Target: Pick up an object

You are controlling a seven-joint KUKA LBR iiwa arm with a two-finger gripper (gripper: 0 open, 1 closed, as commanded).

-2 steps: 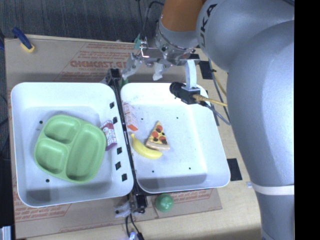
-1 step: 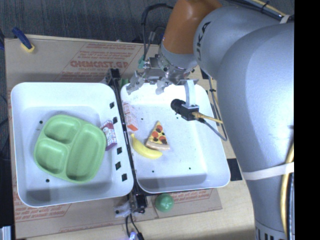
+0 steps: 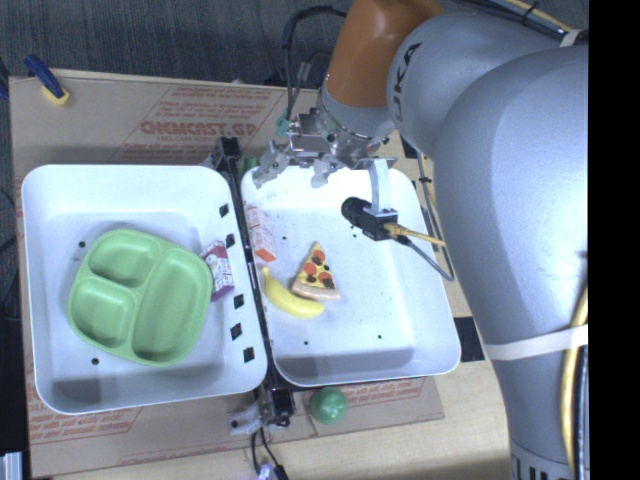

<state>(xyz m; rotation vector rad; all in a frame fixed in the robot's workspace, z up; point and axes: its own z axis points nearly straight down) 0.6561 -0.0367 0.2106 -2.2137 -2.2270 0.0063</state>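
My gripper [image 3: 292, 175] hangs over the far left corner of the right bin [image 3: 420, 343], open, with nothing between its fingers. Below it in that bin lie a yellow banana [image 3: 291, 296] and a toy pizza slice [image 3: 317, 272], touching each other. A white and orange packet [image 3: 258, 234] rests against the bin's left wall, just under the gripper. The left bin [image 3: 50, 198] holds a green divided plate [image 3: 140, 294] and a small maroon and white packet [image 3: 219, 266] at the plate's right edge.
A green ball [image 3: 327, 405] sits on the cardboard outside the right bin's near edge. A blue and yellow tool [image 3: 46, 78] lies at the bench's far left corner. The grey arm [image 3: 500, 188] covers the right side of the view.
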